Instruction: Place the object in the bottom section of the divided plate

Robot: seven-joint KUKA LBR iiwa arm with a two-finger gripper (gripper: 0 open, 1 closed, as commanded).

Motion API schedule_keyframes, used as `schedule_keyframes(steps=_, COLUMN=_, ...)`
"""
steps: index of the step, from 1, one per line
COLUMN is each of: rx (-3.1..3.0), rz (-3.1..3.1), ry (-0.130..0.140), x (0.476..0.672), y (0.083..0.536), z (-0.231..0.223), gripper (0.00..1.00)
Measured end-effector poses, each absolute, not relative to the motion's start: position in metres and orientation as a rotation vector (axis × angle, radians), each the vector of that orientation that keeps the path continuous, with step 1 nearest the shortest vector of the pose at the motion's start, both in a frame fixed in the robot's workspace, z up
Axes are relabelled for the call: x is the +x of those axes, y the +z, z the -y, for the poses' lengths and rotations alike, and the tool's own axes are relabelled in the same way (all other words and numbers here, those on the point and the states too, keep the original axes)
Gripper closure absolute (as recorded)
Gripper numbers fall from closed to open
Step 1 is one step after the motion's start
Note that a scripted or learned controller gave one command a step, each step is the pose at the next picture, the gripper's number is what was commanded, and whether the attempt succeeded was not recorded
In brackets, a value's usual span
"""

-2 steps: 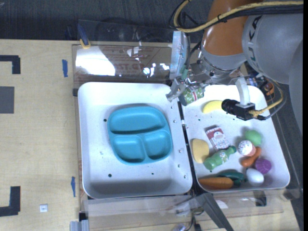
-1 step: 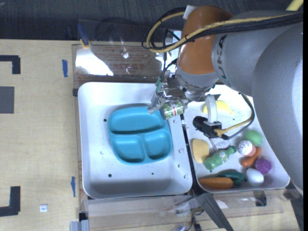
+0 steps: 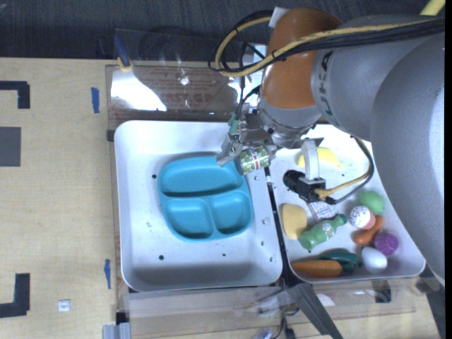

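The blue divided plate (image 3: 205,198) lies in the left white bin (image 3: 141,260); it has one wide section on its far side and two smaller ones on its near side. My gripper (image 3: 245,152) hangs over the plate's far right corner, by the wall between the bins. A small green and yellow can (image 3: 254,162) sits at its fingertips, and the fingers look shut on it. The can is just off the plate's right rim, above the divider.
The right bin (image 3: 409,260) holds several toy foods: a yellow piece (image 3: 323,158), a green bottle (image 3: 321,233), a carrot (image 3: 318,267), a white egg (image 3: 374,260) and a purple ball (image 3: 386,244). The arm's grey body covers the upper right.
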State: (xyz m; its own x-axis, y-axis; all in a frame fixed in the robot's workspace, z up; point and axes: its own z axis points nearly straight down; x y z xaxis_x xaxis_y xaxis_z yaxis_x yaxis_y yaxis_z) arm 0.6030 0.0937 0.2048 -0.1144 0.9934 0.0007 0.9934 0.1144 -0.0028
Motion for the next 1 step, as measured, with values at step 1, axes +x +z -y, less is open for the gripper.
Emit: schedule_keyframes(steps=1, rx=-2.394, rz=2.032, ry=0.002, x=0.6011, y=0.1264, z=-0.1297, gripper=0.0)
